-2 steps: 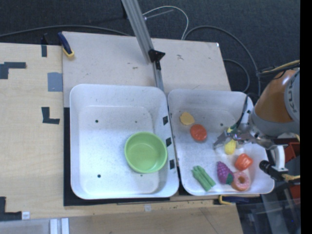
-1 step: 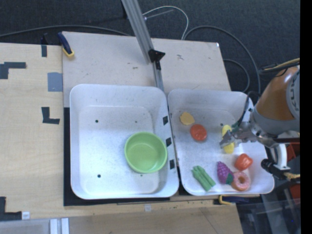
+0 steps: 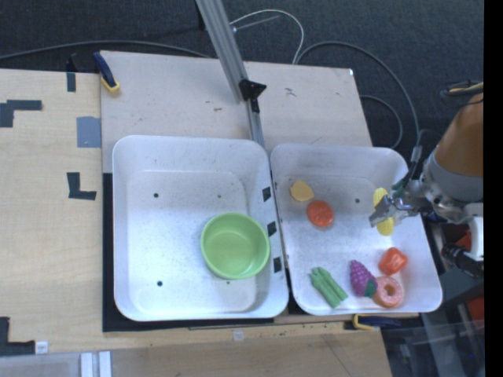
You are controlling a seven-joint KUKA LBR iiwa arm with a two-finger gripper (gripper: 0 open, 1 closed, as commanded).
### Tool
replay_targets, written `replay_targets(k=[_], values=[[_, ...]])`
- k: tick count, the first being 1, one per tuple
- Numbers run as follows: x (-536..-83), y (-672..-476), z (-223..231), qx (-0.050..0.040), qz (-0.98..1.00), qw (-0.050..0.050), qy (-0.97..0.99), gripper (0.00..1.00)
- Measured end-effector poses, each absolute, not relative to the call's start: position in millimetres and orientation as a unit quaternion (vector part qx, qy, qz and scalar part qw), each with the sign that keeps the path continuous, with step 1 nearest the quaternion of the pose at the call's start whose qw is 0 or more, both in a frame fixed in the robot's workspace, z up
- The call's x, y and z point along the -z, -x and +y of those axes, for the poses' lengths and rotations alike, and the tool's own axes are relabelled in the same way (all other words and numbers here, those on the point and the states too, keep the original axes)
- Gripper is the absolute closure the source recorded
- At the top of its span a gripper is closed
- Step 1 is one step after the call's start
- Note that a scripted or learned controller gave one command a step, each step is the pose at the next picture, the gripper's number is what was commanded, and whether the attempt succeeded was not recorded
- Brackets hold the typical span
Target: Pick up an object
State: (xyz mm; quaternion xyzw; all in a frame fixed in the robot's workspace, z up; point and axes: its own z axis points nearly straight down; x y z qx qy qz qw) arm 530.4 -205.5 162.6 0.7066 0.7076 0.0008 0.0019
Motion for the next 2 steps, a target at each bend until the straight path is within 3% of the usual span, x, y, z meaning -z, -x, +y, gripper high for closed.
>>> replay_targets(k=[2], values=[[-266.0,-534.6,-192.4,-0.0013,0.708,0.003,-0.706,1.00]])
